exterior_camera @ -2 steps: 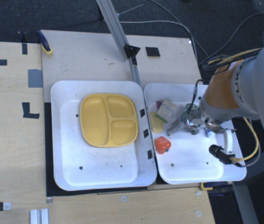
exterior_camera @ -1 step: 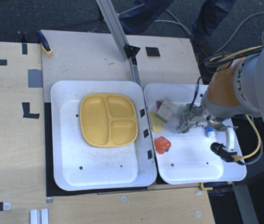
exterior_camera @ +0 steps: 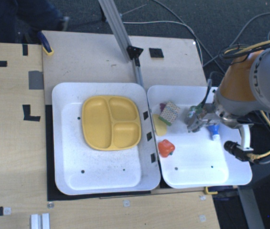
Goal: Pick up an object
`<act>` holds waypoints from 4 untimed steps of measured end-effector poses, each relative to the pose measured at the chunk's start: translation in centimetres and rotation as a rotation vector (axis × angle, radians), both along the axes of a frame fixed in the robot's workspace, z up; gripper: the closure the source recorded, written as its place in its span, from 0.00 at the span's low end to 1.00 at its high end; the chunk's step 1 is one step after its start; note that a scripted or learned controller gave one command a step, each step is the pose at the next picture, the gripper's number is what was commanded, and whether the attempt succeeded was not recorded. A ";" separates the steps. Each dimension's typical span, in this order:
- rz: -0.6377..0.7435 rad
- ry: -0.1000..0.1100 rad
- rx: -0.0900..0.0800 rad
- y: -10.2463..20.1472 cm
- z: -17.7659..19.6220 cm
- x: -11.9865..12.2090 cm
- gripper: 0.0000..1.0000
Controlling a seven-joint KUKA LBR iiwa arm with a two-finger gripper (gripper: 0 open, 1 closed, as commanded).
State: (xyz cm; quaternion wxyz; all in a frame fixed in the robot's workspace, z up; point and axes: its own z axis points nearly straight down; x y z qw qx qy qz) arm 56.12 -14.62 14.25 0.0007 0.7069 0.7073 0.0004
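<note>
Grey tool (exterior_camera: 195, 119) hangs over the right bin (exterior_camera: 197, 175); its opening and hold cannot be told

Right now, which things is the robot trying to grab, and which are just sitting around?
For the job: gripper; orange-red toy; yellow piece; patterned block; blue item; right bin.

Just lying about: yellow divided plate; left bin.
</note>
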 end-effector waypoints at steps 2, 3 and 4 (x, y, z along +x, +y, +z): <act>0.002 -0.002 0.000 1.2 8.9 0.7 1.00; 0.006 0.003 0.002 6.8 7.8 1.0 1.00; 0.007 0.004 0.001 12.4 6.9 2.3 1.00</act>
